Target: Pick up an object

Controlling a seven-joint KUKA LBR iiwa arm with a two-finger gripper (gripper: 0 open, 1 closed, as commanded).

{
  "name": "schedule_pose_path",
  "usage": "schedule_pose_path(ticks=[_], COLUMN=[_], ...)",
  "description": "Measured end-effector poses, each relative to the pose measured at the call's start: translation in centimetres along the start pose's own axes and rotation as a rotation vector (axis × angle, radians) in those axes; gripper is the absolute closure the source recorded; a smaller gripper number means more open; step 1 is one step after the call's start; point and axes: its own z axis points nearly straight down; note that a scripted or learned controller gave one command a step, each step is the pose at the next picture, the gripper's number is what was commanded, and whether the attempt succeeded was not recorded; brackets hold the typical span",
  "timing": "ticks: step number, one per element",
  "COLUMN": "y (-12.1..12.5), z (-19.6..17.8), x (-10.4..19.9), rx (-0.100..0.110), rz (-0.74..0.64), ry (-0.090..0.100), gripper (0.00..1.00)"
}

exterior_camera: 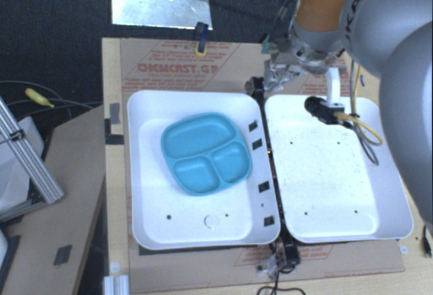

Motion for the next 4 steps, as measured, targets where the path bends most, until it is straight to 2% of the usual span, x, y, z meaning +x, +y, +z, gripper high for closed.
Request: schedule_pose_path(ticks=[1, 2, 3, 4], y=[-7.1, -10.9, -14.9, -18.1], z=[4.7, 0.6, -6.8, -25.2], x=[-4.5, 7.5, 13.6, 15.3], rx=[0.015, 0.003, -0.001, -0.013], rz=[0.011, -0.008, -0.006, -0.001], ry=[-0.002, 0.004, 0.005, 0.009], gripper=[1.0, 1.0, 1.0, 1.0])
